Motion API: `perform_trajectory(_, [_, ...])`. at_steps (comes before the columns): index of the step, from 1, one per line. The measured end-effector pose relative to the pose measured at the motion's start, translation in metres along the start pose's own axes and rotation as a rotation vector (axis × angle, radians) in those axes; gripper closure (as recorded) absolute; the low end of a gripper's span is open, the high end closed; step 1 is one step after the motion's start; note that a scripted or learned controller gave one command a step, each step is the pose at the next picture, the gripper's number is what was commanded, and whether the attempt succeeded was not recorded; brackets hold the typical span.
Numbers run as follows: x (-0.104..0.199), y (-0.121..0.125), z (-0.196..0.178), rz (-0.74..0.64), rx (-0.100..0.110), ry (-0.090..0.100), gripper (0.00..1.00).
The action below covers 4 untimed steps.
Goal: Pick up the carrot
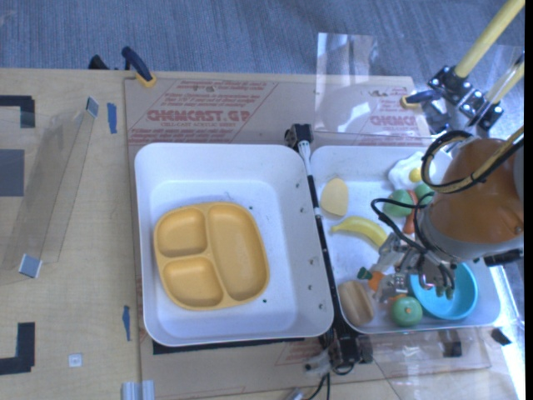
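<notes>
Tan counter point(67, 223), two white bins. Hand point(405, 272) low in right bin point(350, 192), cluttered, grip state unclear. Carrot point(376, 280) mostly hidden beneath hand, beside blue bowl point(454, 298).

Left bin point(166, 173) has a yellow divided tray point(211, 254) sitting in it. Right bin point(354, 192) is pretty cluttered: banana point(360, 229), a pale round piece point(335, 197), brown bread-looking thing point(356, 302), green apple point(407, 311), and a blue bowl point(456, 297). The gripper point(405, 271) is down low among them, beside something orange point(376, 280).
</notes>
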<state>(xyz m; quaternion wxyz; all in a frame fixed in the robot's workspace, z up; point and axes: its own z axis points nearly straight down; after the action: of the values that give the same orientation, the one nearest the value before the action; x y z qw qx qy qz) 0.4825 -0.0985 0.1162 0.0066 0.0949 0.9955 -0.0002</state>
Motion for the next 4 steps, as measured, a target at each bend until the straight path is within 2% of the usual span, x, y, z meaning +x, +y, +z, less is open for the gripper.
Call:
perform_trajectory(1, [-0.002,0.001,-0.01,-0.002,0.0,-0.006,1.0])
perform_trajectory(2, [-0.002,0.006,0.023,-0.11,0.001,0.002,1.0])
perform_trajectory(4, [-0.005,0.009,0.003,-0.113,0.0,-0.009,1.0])
